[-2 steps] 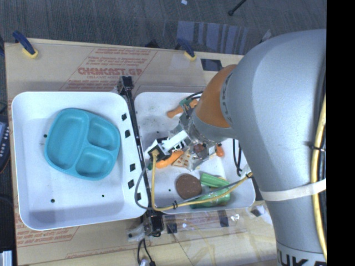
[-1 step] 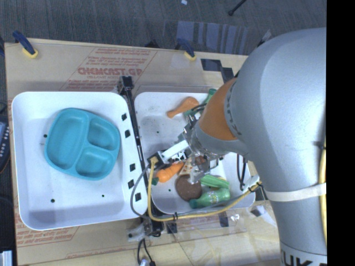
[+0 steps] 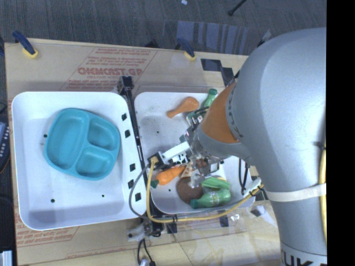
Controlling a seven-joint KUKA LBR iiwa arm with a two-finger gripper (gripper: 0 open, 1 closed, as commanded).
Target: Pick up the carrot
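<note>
End effector apparently touches the smooth, tapered orange carrot

The left bin holds a blue three-part plate, near its middle. In the right bin the arm reaches down from the right, its gripper low over the bin's front half. The carrot lies just left of the gripper, near the bin's front-left corner. A brown round thing and a green one lie by the front edge. A chicken leg lies near the back edge, beside a green bottle.
</note>
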